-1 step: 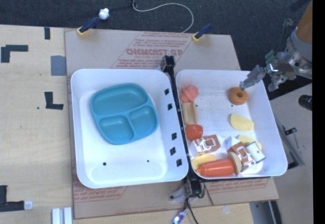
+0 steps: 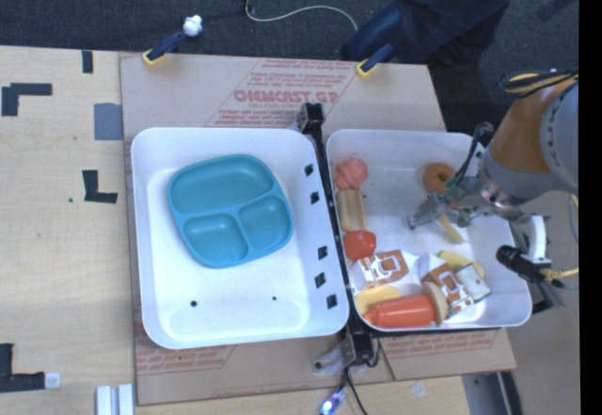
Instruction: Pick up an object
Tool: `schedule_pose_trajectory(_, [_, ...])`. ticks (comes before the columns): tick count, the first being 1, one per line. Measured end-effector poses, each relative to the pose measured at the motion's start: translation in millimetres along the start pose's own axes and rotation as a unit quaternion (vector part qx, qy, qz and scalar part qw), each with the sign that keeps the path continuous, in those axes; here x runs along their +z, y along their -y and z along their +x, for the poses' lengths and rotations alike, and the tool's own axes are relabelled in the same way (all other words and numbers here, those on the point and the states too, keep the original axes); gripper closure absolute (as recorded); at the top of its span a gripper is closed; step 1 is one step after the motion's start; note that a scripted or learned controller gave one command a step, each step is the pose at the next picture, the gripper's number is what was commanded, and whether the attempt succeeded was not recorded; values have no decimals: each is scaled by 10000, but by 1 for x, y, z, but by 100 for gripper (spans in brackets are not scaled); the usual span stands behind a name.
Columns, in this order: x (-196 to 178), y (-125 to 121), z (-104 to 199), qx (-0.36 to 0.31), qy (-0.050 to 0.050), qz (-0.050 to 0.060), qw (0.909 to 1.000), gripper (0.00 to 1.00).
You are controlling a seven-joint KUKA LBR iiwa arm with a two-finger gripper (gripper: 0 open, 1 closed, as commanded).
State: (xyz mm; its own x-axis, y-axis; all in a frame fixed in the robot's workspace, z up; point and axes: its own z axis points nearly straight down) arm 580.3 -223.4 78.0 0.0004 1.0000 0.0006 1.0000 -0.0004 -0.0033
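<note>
Nearest me, toy food [image 2: 406,311] crowds the right bin's [image 2: 395,142] front edge, while my jaws [image 2: 442,214] hover mid-bin beside a doughnut [image 2: 437,178]; I cannot tell their opening.

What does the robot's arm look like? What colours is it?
The arm is big and rounded, grey with an orange band above the wrist. Its end narrows to a small dark metal gripper with thin fingers. A black part with a thin cable sticks out lower down.
</note>
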Motion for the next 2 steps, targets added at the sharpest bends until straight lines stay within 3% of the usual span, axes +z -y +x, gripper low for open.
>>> schedule_pose_trajectory(1, [-17, -2, 0, -9, 14, -30, 10000, 100])
schedule_pose_trajectory(2, [-8, -57, 42, -35, -1, -28, 10000, 100])
